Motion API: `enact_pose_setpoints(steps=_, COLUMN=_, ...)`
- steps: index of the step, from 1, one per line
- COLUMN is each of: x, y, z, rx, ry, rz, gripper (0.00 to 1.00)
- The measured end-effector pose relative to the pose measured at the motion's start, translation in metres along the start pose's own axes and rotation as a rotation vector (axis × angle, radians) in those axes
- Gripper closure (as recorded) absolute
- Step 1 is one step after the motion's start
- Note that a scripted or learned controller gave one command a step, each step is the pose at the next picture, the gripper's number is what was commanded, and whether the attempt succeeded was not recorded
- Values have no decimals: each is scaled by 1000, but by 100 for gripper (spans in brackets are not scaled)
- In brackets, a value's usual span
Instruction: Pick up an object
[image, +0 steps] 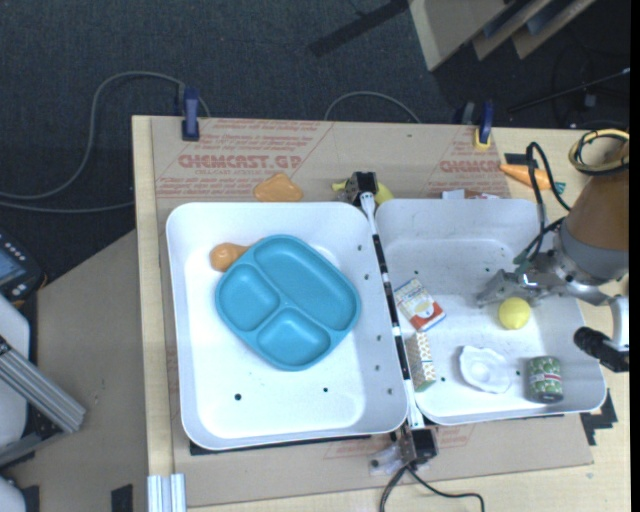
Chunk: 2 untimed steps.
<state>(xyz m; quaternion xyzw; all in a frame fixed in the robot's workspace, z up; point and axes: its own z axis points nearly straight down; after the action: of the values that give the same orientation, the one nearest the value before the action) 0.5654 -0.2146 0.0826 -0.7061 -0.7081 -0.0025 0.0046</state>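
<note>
A grey robot arm with an orange band reaches in over the right-hand shallow white plastic bin (470, 225), its metal hand (507, 287) hovering low just above and left of a small yellow ball (514, 313). The two fingers look spread apart with nothing between them, though the slanted view makes the gap hard to judge.

The ball, the likeliest target, lies toward the right side of that bin, close under the fingertips. The risk from here is plain: a round, smooth ball may roll off if one finger touches before the other, and a descent slightly off centre would close on air or nudge it toward the bin's wall.

The same bin also holds a crumpled white wrapper-like object (485, 367) near the front, a small green-patterned tin can (545, 379) lying at the front right corner, a red-and-white paper packet (417, 305) by the left wall, and a flat speckled strip (423, 360) just below it.

The left white bin (200, 360) carries a blue plastic three-compartment plate (287, 301), its compartments bare, with a small orange rounded object (227, 256) touching its upper left edge. Another orange piece (277, 187) rests on the table (300, 150) behind the bins.
</note>
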Motion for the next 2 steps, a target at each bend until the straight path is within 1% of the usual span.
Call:
enact_pose_setpoints(steps=1, x=-2, y=1, z=-13, rx=-5, ry=-8, rz=1, gripper=100)
enact_pose_setpoints(steps=2, x=-2, y=1, z=-12, rx=-3, ry=-6, rz=1, gripper=0)
